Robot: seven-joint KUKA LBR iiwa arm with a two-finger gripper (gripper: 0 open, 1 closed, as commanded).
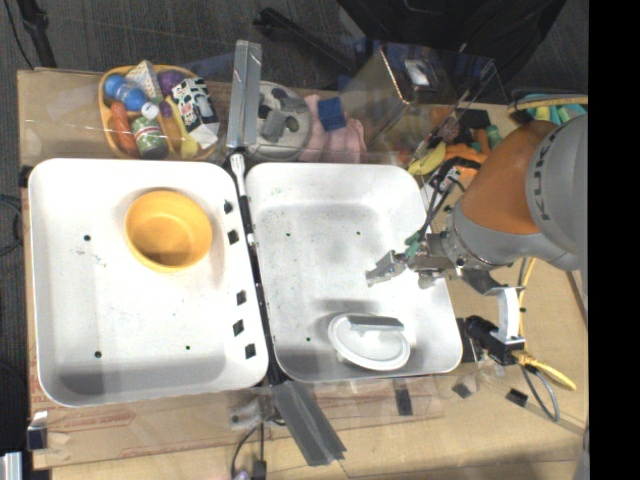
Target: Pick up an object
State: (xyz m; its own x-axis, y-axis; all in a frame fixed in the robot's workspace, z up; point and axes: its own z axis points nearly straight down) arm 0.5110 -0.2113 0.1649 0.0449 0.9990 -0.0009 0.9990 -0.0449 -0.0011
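I read this as the approach step: nothing is lifted yet. The gripper [385, 267] sits over the right bin [300, 193], toward its 3 o'clock side, with the arm [520, 208] reaching in from the right. I cannot tell from this view whether the fingers are open or closed; nothing is visible between them.

Only thing I see in the right bin is a white dish [370, 342] at about 6 o'clock, close to the near wall. It lies at roughly 6 o'clock from the gripper, near but apart from it. A yellow bowl [169, 229] sits in the left bin [60, 298], toward 11 o'clock, well apart from the gripper.

My judgement: the dish is the nearer target. The next move calls for shifting the gripper toward 6 o'clock until it is over the dish rim, then descending. White on white and a shallow, low rim near the wall may make the grasp slip.
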